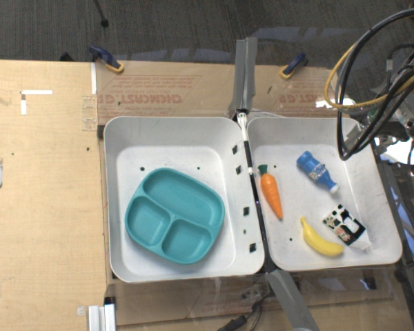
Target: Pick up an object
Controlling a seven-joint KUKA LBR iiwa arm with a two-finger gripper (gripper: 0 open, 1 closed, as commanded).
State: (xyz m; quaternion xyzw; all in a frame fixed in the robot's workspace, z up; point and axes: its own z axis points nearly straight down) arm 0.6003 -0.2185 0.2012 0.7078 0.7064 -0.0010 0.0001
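**Four Little Things Wait in the Right Bin**

I cannot tell if the end effector is wide or narrow. At the right edge of the view, far to the right of the carrot [271,194] and higher up, there is a tangle of black and yellow cables [352,81] with some grey robot parts behind them. No toy is held there.

The carrot is orange with a green top. It lies in the right bin [372,254], close to that bin's left wall, with its green end pointing up the view.

To the right of the carrot, and a bit higher, lies a small blue bottle [314,169] with a white cap. Down and to the right of the carrot lies a yellow banana [321,238]. Just past the banana, farther right of the carrot, is a black and white pack [343,226]. It touches the banana's end or is just beside it.

To the left of the carrot is the left bin [124,136]. A teal plate [174,216] with three sections lies flat in it.

Both bins sit on the tabletop [34,185]. Brown cardboard [165,95] lies above the carrot, behind the bins.
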